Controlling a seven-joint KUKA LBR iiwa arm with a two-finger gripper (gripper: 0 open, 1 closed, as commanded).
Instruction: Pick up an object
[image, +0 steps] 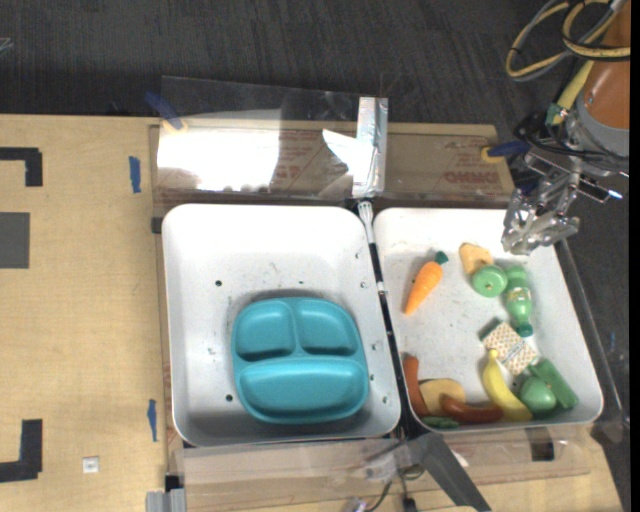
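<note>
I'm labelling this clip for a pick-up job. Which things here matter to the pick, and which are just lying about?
For the job:
gripper, over the right bin's far corner
right bin
carrot
banana
green fruit

Lying about:
left bin
teal tray in the left bin
yellow cables
</note>
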